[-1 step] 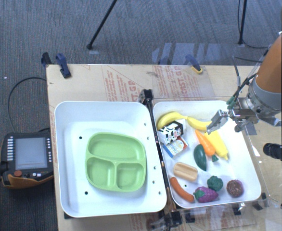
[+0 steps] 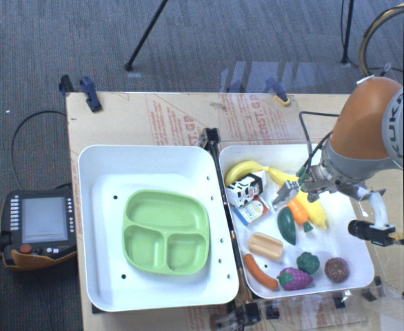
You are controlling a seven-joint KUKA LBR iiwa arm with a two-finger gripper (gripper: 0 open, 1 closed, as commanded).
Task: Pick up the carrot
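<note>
Camera view, task progress: the carrot (image 2: 298, 210) is judged not yet lifted; it is seen lying in the right bin (image 2: 357, 271), so the pick-up is left to be done.
Camera view, carrot position: the orange carrot is found near the middle of the right bin, between the dark green vegetable (image 2: 286, 225) on its left and the banana (image 2: 314, 209) on its right, touching or nearly touching both.
Camera view, hand: the hand (image 2: 295, 188) is placed just above the carrot's upper end, at the point where the approach meets the target.
Camera view, hand state: whether the hand is released or clenched cannot be told, as the detail is too small and dark; no grasp on the carrot can be claimed.
Camera view, arm pose: the arm (image 2: 365, 126) is reached in from the right, its orange band is held over the bin's upper right part, and the wrist is bent down and leftward toward the carrot.
Camera view, other bin: the green tray (image 2: 166, 232) is seen in the left bin (image 2: 98, 178), well apart from the hand.
Camera view, table: both bins are carried side by side on the table (image 2: 154, 116).
</note>
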